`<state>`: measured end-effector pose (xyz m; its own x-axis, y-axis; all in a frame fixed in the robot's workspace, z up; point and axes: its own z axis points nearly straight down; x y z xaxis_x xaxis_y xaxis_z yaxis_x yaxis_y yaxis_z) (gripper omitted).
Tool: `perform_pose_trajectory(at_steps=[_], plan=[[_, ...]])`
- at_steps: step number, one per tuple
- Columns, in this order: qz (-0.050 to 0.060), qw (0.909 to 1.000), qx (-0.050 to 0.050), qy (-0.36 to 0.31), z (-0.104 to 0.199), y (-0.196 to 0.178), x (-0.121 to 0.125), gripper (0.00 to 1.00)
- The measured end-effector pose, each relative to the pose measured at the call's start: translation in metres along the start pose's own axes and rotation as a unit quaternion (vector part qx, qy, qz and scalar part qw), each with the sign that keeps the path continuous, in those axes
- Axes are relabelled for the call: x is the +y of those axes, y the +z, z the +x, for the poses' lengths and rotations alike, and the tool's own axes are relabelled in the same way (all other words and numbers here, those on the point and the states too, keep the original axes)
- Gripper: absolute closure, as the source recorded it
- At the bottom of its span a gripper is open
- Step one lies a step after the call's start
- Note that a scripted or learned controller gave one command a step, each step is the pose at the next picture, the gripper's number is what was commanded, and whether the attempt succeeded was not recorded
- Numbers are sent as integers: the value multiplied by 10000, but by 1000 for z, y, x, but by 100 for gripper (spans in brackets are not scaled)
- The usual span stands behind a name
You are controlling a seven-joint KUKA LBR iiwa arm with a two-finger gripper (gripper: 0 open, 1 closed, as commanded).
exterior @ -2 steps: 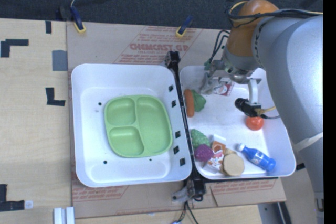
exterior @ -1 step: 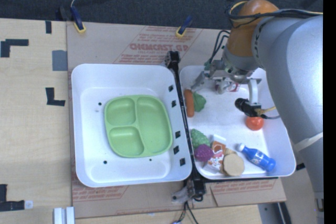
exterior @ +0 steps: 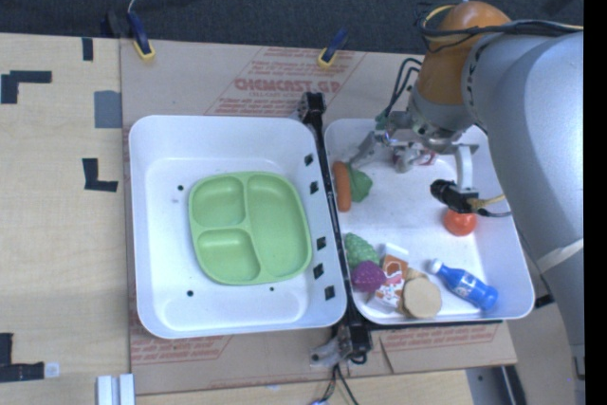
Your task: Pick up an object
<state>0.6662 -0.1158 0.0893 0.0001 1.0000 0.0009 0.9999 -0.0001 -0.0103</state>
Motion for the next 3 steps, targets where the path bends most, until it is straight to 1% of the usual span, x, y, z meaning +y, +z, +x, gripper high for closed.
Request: perform_pose_trajectory(at_steps=[1,2,3], plan=[[-64,10000,-20,1,-77,-115,1,0],[-46,10000,-5,-7,-47,1,-6,0],[-53,10000,-11,-3,-73,-80,-54,0]])
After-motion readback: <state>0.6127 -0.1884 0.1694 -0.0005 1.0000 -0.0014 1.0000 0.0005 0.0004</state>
